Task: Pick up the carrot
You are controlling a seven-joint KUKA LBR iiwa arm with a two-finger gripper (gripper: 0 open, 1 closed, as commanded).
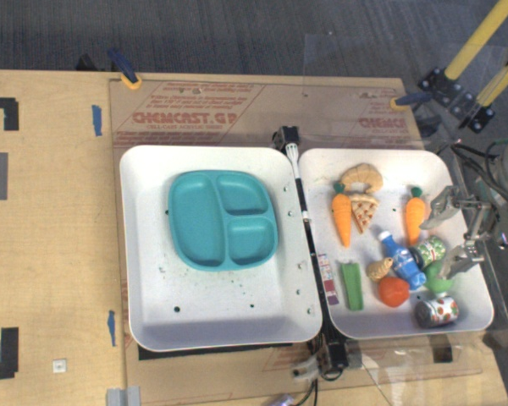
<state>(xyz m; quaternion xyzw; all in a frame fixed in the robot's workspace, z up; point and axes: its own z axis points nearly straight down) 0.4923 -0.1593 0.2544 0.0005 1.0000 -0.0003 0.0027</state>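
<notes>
Red print on the brown cardboard sheet [262, 112] under the bins: above the left bin it reads "CHEMCAST GP" in block capitals, with a smaller line of red text over it, too fine to make out. Over at the sheet's right end, near the clamp, the same red logo appears again, cut off, only something like "CHEMCA" showing. Down between the two bins, a small white label [328, 279] carries red and dark marks, too small to read. The can [438, 310] at the right bin's near corner has a printed wrapper, illegible.
</notes>
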